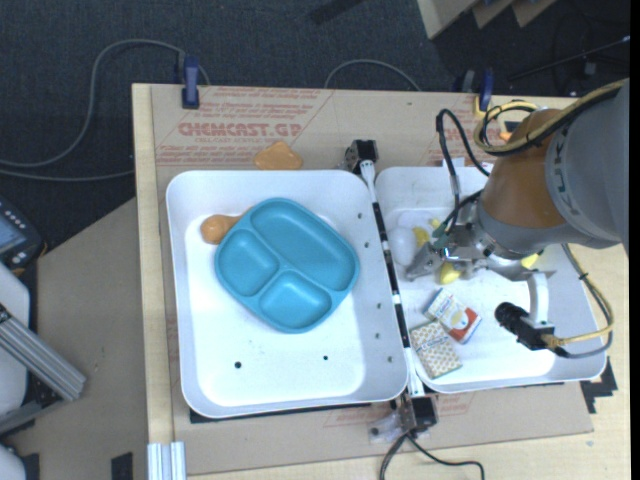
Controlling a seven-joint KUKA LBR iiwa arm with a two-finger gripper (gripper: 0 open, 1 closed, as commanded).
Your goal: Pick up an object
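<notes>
The gripper (440,258) sits low in the right bin (520,368), near its left wall; I cannot tell its finger state. A blue plate (287,264) fills the left bin's (200,368) middle, leaving open floor below.

Evenly and brightly lit from above, without hard shadows. Mild glare on the two white bins (200,298), washing out their rims. Soft shade beneath the blue divided plate (287,264) and under the arm (560,183). Slightly grainy overall, small items in the right bin a little blurred
</notes>
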